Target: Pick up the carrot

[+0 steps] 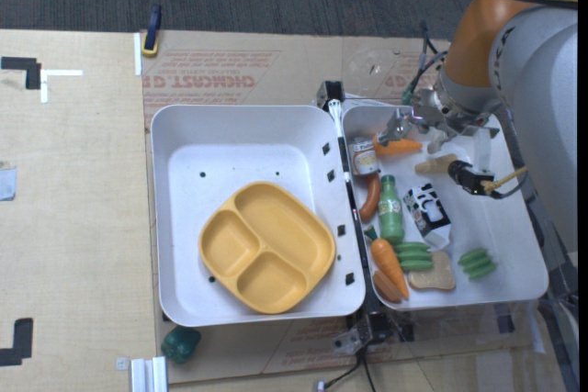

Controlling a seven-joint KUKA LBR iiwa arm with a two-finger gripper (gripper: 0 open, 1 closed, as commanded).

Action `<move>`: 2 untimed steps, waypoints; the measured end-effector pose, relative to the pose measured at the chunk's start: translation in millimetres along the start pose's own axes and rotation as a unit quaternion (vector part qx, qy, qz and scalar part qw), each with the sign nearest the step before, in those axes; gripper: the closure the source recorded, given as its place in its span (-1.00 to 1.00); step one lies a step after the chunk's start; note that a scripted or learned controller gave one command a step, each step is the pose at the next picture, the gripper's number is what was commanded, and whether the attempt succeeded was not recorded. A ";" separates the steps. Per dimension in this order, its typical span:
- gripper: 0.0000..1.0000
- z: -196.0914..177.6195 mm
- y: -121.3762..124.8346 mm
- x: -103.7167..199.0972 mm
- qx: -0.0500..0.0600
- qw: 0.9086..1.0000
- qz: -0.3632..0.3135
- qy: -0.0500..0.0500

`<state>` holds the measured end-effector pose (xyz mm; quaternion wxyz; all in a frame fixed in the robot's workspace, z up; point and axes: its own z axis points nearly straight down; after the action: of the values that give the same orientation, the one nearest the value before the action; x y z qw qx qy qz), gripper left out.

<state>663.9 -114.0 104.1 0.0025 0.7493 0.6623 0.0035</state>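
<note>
A long orange carrot lies near the front left corner of the right bin, next to a second orange-red piece. My gripper hangs over the far end of that same bin, well behind the carrot. Directly beneath it, touching or very close, sits a small orange, carrot-like piece. Whether that piece is gripped cannot be made out from this angle.
The right bin also holds a can, a reddish sausage, a green bottle, a black-and-white packet, green vegetables, toast and a beige piece. A yellow divided plate lies in the left bin.
</note>
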 end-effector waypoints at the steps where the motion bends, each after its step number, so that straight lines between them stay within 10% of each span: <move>1: -1.00 0.0 -29.7 -7.8 -0.008 0.992 0.127 0.000; 2: -1.00 -0.2 -1.1 -7.8 0.006 0.952 0.305 0.000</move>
<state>661.9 -121.6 104.3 -0.0028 0.9154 0.4025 -0.0001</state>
